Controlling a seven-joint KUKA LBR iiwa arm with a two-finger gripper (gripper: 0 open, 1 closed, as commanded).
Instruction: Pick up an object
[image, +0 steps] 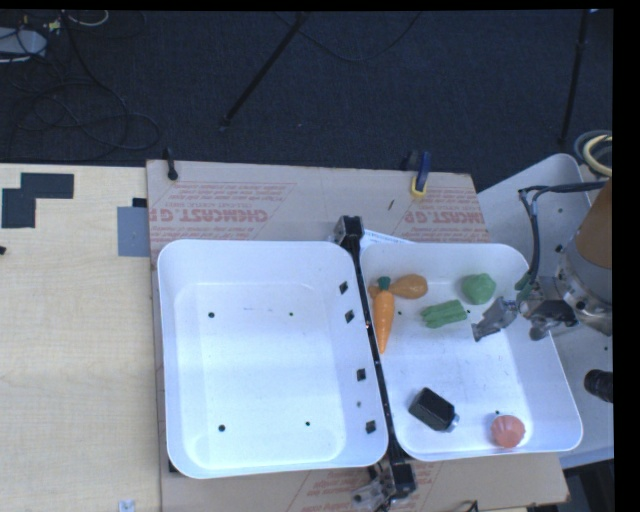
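The right bin (545, 395) holds several small objects. An orange carrot (382, 318) lies along its left wall, with an orange oval piece (410, 287) just beside the carrot's top. A round green piece (478, 288) sits at the back, and a long green piece (443, 315) lies in front of it. Near the front are a black block (433, 409) and a pink-red ball (508, 431). My gripper (492, 322) hangs over the bin's right side, just right of the long green piece, and I see nothing held in it.
The left bin (170, 350) stands beside the right one, with a black divider (365, 340) between them. Both rest on a cardboard sheet (250, 205). A blue and yellow clamp (420, 172) grips the sheet's back edge. Cables loop by the arm at the right.
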